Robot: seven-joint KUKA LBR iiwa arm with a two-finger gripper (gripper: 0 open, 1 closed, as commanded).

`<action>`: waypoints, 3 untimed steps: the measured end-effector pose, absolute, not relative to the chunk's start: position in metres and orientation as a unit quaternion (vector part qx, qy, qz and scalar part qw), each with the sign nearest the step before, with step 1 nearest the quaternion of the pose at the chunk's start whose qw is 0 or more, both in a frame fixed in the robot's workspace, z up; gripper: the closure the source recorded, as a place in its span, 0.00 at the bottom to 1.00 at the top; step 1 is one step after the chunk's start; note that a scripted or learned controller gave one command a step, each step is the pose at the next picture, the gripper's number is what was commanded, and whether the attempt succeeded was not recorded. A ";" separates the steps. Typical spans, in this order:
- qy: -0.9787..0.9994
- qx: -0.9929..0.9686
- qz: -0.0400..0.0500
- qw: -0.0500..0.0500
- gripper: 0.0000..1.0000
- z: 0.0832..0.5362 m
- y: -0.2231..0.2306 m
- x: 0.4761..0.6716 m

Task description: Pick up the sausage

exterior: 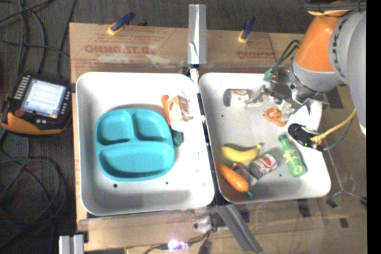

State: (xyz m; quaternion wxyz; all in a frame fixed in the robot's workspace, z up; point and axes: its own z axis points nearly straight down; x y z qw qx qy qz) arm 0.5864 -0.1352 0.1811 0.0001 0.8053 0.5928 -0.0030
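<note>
An orange-red, sausage-shaped piece [232, 177] lies at the near edge of the right bin [315, 187], just below a banana [240, 153]. My gripper [272, 99] hangs over the far right part of that bin, well away from the sausage-shaped piece. Right beneath the gripper sits a small orange object [275, 114], partly hidden by it. Nothing shows as held.
The right bin also holds a tipped can [238, 96], a red-and-silver can [264, 165] and a green bottle [293, 156]. In the left bin [89, 187] lie a blue divided plate [136, 144] and an orange-and-white packet [177, 110] by the divider.
</note>
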 end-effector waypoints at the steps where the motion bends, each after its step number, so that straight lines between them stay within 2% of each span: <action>1: 0.572 0.821 0.000 0.001 0.00 0.094 -0.186 0.604; 2: 0.572 0.820 -0.002 0.001 1.00 0.103 -0.186 0.604; 3: 0.515 0.857 -0.002 0.001 1.00 0.213 -0.146 0.668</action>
